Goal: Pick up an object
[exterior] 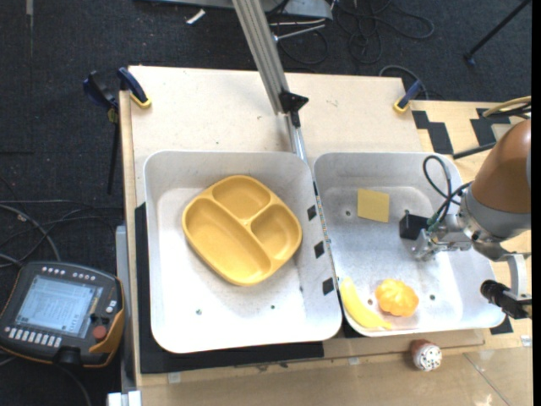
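In the right bin point(439, 315), 3 candidates for the pick lie within reach: an orange fruit-shaped toy point(396, 298) near the front wall, a yellow banana point(358, 307) just beside it along the front-left corner, and a flat yellow square point(374, 205) toward the back. We see the gripper point(427, 248) low over the middle of that bin, between the square and the orange toy and apart from both, with the grey arm point(503, 184) and its orange band reaching in from the right. Nothing shows between its fingers, and whether they stand open or closed we cannot tell; the tool is dark and small against the cabling around it. In the left bin point(169, 311) sits a yellow plate point(243, 228) with 3 compartments, well apart from the gripper. A teach pendant point(59, 311) rests off the bench at the front left, and a small speckled ball point(427, 356) lies on the bench just outside the right bin.

We judge the pick not yet made. The gripper hangs over bare bin floor, so a descent from here would likely close on nothing. The orange toy is round and may roll off the fingers or nudge the banana; the square lies flat and gives little to grip.
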Controlling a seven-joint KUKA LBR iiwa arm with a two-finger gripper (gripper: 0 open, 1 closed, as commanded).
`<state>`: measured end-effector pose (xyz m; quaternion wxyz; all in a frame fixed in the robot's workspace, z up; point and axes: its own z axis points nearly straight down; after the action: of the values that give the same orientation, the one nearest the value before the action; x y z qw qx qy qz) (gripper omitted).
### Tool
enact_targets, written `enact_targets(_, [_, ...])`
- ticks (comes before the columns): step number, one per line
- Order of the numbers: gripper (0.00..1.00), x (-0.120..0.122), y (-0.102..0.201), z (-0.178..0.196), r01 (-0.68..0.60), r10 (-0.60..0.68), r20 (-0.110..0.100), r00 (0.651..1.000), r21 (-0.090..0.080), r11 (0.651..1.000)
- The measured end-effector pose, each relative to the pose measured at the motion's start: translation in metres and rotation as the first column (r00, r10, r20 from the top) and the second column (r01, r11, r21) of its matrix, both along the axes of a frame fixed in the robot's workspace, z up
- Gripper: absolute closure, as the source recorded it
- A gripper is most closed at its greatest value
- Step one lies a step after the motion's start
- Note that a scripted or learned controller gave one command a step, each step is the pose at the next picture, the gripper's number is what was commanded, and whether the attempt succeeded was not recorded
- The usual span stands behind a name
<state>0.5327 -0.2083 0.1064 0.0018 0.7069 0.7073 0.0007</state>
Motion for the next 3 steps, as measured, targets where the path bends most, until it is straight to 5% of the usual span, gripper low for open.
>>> enact_targets(2, [1.0, 0.006, -0.003, 0.11, -0.002, 0.002, 0.002, 1.0, -0.001, 1.0])
enact_targets(3, [1.0, 0.006, -0.003, 0.108, -0.002, 0.002, -0.003, 1.0, 0.001, 1.0])
